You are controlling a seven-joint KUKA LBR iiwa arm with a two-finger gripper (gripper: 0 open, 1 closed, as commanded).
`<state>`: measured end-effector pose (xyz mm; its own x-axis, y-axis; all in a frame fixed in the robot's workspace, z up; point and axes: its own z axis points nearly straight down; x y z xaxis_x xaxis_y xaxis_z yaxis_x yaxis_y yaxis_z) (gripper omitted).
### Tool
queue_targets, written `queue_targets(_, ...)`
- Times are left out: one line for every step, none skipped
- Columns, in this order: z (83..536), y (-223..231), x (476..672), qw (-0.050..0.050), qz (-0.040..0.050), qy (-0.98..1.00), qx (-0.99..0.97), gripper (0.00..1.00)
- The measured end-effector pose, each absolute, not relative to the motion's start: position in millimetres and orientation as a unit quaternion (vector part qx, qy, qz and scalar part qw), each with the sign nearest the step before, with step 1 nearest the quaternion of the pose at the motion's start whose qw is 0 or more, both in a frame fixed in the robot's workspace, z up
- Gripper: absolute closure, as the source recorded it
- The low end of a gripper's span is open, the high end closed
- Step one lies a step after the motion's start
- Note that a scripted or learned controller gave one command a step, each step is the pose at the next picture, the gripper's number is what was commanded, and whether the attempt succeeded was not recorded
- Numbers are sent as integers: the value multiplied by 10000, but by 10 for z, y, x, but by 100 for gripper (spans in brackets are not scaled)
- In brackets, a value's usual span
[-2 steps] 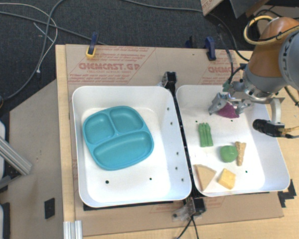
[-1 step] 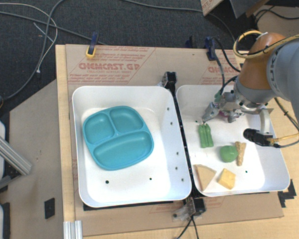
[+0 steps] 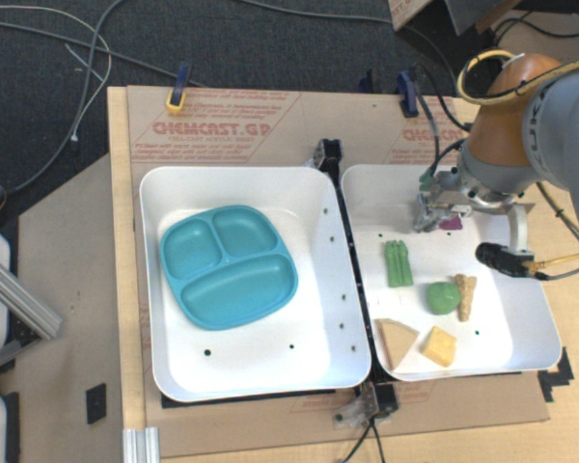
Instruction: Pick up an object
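My gripper (image 3: 430, 212) hangs low over the back part of the right bin (image 3: 521, 355), below the orange band on the arm. A small purple thing (image 3: 452, 223) peeks out at the gripper's right side, touching or very close to it; whether it is held I cannot tell. In front of the gripper lie a green ribbed stick (image 3: 398, 262), a round green piece (image 3: 443, 297) and a tan stick (image 3: 466, 295). A tan wedge (image 3: 396, 340) and a yellow block (image 3: 440, 345) rest near the bin's front edge.
The left bin (image 3: 174, 355) holds a teal divided plate (image 3: 230, 263). A black divider (image 3: 350, 258) runs between the two bins. A black part with a yellow cable (image 3: 507, 257) juts out at the arm's right side.
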<state>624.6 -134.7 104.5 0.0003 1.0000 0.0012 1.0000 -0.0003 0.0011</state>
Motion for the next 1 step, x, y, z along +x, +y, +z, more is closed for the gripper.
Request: queue_targets(1499, -1402, 6261, -28, -16, -7069, -7073, 100)
